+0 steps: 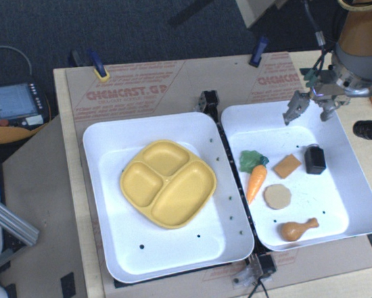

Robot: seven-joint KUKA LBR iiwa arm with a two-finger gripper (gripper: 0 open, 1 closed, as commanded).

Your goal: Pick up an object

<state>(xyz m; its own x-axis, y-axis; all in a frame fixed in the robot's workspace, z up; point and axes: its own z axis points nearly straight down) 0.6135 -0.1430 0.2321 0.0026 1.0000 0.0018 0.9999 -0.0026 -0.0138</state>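
Observation:
My gripper (311,110) hangs open over the back of the right bin (358,180), its two fingers spread with nothing between them. Below it in that bin lie a black block (315,160), an orange-brown block (286,165), a carrot (256,181) with green leaves (250,160), a round beige cookie (277,196) and a toy drumstick (297,229). The gripper stands well behind the black block and above the bin floor.
The left bin (116,238) holds a yellow divided plate (168,182). A black clamp (209,100) sits between the bins at the back. A pendant with a screen (11,107) lies off the bench at the left.

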